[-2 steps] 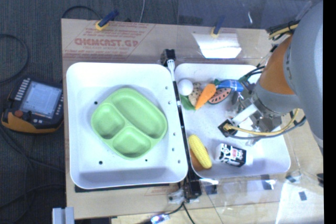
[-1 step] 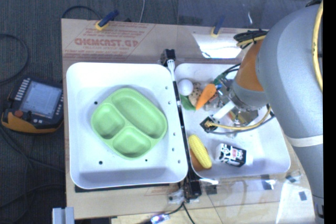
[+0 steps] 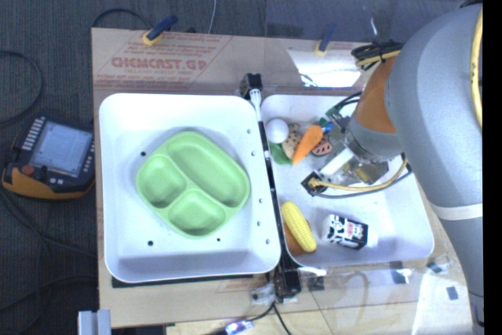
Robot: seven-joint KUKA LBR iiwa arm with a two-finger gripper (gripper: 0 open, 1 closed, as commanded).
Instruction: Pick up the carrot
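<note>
The orange plastic carrot (image 3: 307, 143) is lying tilted in the right-hand shallow white bin (image 3: 392, 243), near its upper left corner and just beside a white egg (image 3: 276, 129). The end effector (image 3: 336, 143) is hanging close to the carrot's thick end; whether it is wide or narrow I cannot tell. A yellow corn cob (image 3: 299, 227) and a black-and-white carton (image 3: 346, 231) are lying towards the bin's front.

The carrot (image 3: 307, 143) is orange with a green top; it lies tilted in the right bin (image 3: 392, 247), near its upper left corner.
</note>
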